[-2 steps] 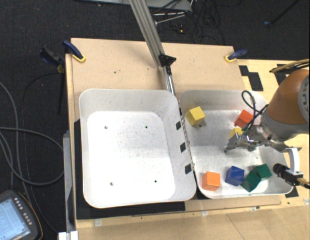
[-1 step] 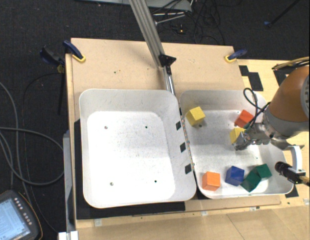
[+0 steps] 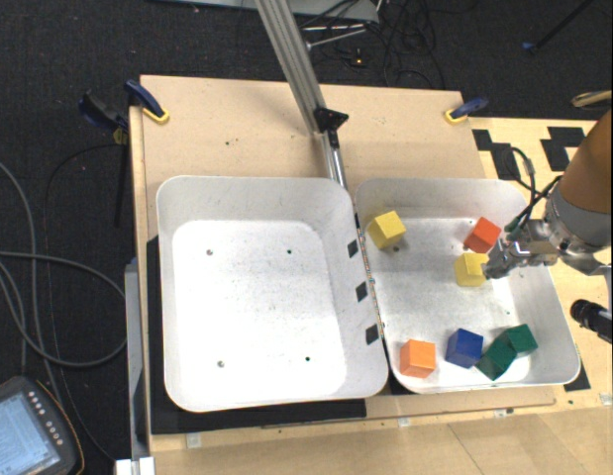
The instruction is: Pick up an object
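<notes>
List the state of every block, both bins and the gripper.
Gripper: low in right bin, beside small yellow block.
Small yellow block: resting.
Red block: resting.
Large yellow block: tilted.
Orange block: resting.
Blue block: resting.
Green blocks: touching.
Right bin: holds all blocks.
Left bin: unoccupied.

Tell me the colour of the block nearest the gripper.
Yellow: the small block right beside the gripper, seen in the camera view.
</notes>
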